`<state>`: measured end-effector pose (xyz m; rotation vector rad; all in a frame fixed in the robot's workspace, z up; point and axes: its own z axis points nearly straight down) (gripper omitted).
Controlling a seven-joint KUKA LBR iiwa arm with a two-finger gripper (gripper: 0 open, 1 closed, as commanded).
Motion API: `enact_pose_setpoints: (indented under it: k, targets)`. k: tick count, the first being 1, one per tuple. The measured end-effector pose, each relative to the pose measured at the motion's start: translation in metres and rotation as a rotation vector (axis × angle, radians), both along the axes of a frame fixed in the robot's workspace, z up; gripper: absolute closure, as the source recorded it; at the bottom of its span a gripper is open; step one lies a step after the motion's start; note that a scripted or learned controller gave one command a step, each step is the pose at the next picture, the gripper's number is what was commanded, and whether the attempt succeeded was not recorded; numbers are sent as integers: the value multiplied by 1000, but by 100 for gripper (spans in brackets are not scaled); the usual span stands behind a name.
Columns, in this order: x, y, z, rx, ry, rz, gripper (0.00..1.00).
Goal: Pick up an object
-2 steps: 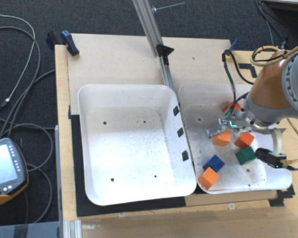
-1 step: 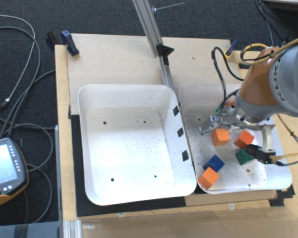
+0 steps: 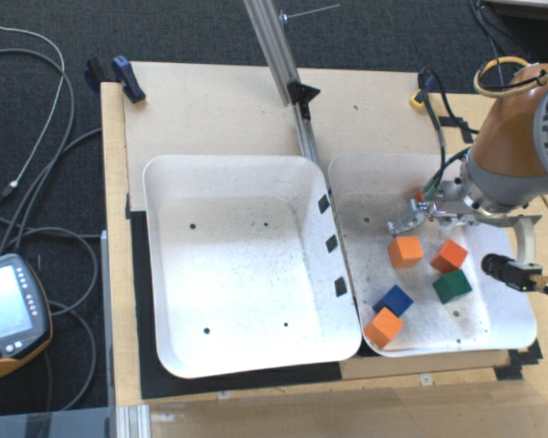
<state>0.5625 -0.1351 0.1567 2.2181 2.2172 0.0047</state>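
On the right side of the frame the grey arm [image 3: 516, 153], with its orange band, reaches in over the right-hand white bin [image 3: 365, 185], and its claw [image 3: 411, 219] hangs in the upper middle of that bin, just above an orange block [image 3: 405, 251]. The metal parts of the claw are small and tangled against the white floor, so how far it is open cannot be told, and nothing can be seen gripped in it. Five blocks lie in the lower part of this bin: the orange block under the claw, a second orange-red block [image 3: 449, 255] just to its right, a green block [image 3: 453, 286] touching that one from below, a blue block [image 3: 396, 300] further left, and another orange block [image 3: 382, 328] just beside the blue one near the bin's bottom rim. The left-hand white bin [image 3: 164, 185] sits alongside on the pale counter [image 3: 210, 108].
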Motion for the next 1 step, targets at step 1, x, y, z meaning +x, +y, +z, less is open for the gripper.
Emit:
enact_pose_setpoints:
  k: [1]
  targets:
    - [-10, 27, -61, 5, 14, 2, 0]
